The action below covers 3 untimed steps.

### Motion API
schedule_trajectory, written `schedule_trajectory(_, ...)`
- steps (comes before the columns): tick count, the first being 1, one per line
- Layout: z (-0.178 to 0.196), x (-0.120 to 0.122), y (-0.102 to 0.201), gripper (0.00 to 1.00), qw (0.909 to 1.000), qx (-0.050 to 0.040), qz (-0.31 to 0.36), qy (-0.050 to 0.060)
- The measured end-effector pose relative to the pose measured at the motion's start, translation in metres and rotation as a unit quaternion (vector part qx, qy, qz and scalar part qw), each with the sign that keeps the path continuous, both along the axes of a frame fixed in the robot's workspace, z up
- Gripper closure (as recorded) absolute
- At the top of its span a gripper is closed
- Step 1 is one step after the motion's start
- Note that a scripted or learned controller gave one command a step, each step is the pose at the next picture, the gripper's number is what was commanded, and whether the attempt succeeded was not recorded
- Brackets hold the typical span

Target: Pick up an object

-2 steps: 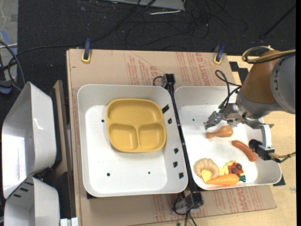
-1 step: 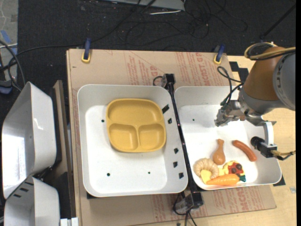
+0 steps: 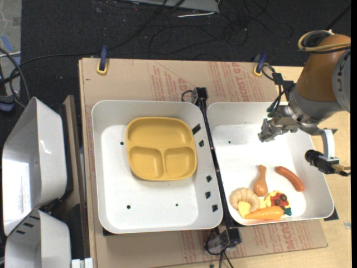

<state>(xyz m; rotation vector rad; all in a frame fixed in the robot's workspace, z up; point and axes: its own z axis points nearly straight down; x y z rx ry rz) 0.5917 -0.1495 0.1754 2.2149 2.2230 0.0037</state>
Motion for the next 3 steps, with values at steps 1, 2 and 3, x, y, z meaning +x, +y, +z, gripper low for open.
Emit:
schedule_trajectory(1,0.046,0.003,0.007,1.0,1.0,-0.0005,0.0,-0.001)
schedule_trajectory(2,0.076,0.004,0.007,1.0,1.0,-0.0003,0.0,0.0)
schedule_trajectory(3,0.067,-0.004,0.051,1.0,1.0,0.0011,0.001,0.003)
